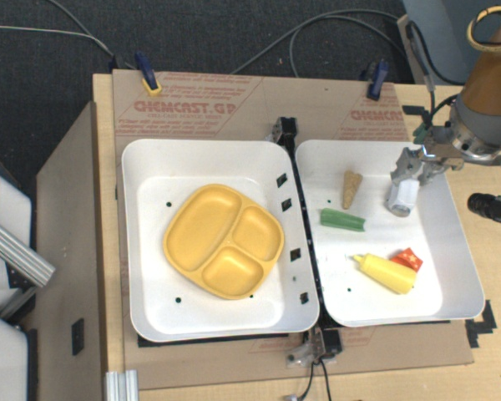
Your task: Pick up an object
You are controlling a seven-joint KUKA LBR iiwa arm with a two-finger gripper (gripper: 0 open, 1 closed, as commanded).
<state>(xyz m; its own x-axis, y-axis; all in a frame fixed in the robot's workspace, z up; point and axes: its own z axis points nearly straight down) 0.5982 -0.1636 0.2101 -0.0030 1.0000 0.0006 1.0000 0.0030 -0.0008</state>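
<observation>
The right bin [451,303] holds a tan cone [351,189], a green stick-shaped piece [342,219], a yellow squeeze bottle [386,272] lying on its side and a small red item [409,259] touching the bottle's far end. My gripper [401,195] hangs over the upper right part of this bin, to the right of the cone and above the red item. Its silver tip points down toward the bin floor, apart from all these objects.
A yellow divided plate [224,241] lies in the middle of the left bin [142,307]. A black divider [299,224] runs between the two bins. Cables cross the dark floor behind the bench, and clamps [149,75] hold the cardboard's back edge.
</observation>
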